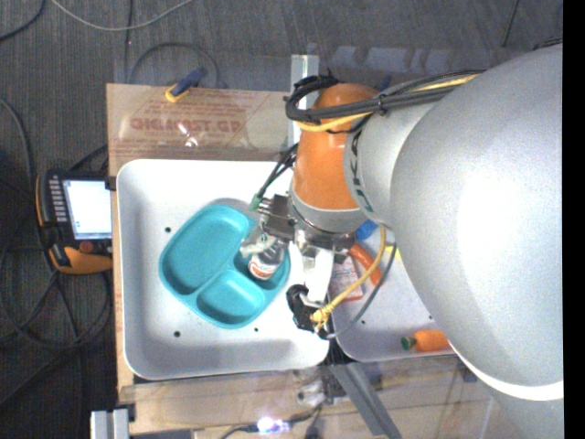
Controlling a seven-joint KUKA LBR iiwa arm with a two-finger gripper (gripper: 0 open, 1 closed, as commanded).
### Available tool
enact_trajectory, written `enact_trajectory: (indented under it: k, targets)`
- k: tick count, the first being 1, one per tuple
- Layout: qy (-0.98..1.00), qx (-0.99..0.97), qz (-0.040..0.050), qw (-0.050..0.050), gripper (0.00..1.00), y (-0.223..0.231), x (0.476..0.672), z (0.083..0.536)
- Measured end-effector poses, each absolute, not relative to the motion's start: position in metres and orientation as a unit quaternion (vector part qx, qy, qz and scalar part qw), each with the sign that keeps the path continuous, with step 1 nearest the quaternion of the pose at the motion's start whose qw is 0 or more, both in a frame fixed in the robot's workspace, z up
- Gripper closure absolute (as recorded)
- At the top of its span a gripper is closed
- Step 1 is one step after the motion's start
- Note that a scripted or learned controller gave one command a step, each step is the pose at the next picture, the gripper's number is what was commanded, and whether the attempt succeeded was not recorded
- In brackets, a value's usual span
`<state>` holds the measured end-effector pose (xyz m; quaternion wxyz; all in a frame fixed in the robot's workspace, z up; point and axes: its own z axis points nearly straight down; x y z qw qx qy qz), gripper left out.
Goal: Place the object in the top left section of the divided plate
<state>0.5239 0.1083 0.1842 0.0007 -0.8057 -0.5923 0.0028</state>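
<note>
The hand is seen over the right edge of the divided plate, below the orange band of the arm. How far the hand is spread cannot be told, since its tips are hidden among metal parts and cables. A small object is seen right at the hand, low and roundish, with a dark reddish-brown body and a pale, shiny top; whether it is pinched or merely touched cannot be told. The object is placed in the plate's small compartment on the right side, against the rim.

The divided plate is teal, with one large section and two smaller ones, and is laid at a slant in the left white bin. To the right of the plate, in the second bin, an orange, carrot-like item is seen near the lower edge. Left of the plate, beyond the bin and the surface, a handheld screen unit is seen.
</note>
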Motion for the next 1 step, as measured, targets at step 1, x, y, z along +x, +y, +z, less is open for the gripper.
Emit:
enact_trajectory:
  k: [1]
  targets:
    - [-0.532, -0.847, 0.0024, -0.001, 0.00, 0.0700, 0.5232, 0.2252]
